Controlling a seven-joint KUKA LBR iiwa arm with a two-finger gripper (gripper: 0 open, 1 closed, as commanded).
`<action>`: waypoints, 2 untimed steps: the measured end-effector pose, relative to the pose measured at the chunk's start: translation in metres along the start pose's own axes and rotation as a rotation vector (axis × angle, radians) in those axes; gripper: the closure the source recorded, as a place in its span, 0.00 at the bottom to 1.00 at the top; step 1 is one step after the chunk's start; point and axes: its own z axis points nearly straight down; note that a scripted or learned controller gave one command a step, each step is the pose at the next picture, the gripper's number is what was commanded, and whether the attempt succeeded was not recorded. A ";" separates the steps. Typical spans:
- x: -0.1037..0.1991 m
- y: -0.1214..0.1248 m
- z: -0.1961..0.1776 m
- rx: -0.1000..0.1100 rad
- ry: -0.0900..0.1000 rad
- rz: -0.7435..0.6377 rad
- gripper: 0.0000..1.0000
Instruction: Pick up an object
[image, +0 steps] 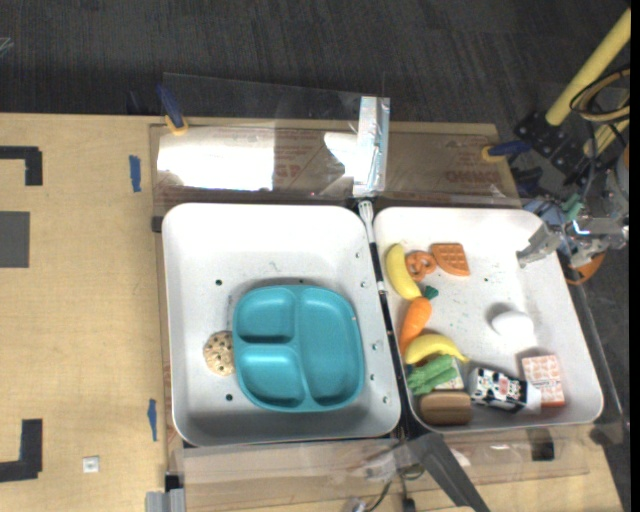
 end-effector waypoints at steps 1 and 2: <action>0.055 0.001 0.104 0.010 0.003 0.033 0.00; 0.122 0.062 0.090 -0.003 0.002 -0.004 0.00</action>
